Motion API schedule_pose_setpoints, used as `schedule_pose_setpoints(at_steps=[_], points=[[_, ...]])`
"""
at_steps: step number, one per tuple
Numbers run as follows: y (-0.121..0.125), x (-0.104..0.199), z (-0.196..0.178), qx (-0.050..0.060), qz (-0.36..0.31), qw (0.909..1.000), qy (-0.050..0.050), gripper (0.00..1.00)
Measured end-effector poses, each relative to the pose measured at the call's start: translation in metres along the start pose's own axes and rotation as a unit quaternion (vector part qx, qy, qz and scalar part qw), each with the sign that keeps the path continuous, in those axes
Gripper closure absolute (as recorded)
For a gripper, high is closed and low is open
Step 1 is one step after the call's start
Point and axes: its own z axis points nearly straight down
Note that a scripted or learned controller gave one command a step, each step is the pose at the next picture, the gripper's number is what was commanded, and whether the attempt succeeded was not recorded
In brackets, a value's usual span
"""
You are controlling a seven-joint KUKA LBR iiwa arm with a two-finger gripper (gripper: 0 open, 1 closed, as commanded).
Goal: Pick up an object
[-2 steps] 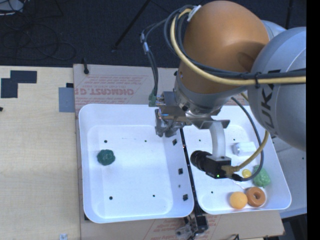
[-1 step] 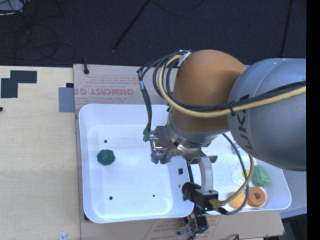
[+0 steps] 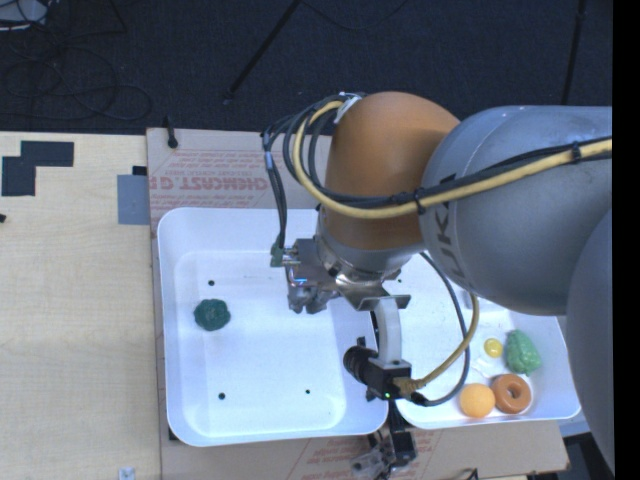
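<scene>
You see small dark-green crumpled lump (image 3: 211,314) lying alone on left white bin (image 3: 180,368) floor, well left of gripper (image 3: 303,298); wrist blocks view, finger state impossible to tell

bins (image 3: 190,268) — glossy white plastic | bench (image 3: 70,308) — matt pale wood | arm (image 3: 520,218) — smooth grey

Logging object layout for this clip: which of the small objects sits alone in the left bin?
The dark green lump. It lies by itself in the left bin, while the others cluster in the right bin's near corner.
</scene>
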Motion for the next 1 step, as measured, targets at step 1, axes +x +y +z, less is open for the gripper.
schedule_pose_setpoints(at_steps=[1], points=[[-0.0281,-0.0227,0.0353,0.002,0.001,1.0,0.0,1.0]])
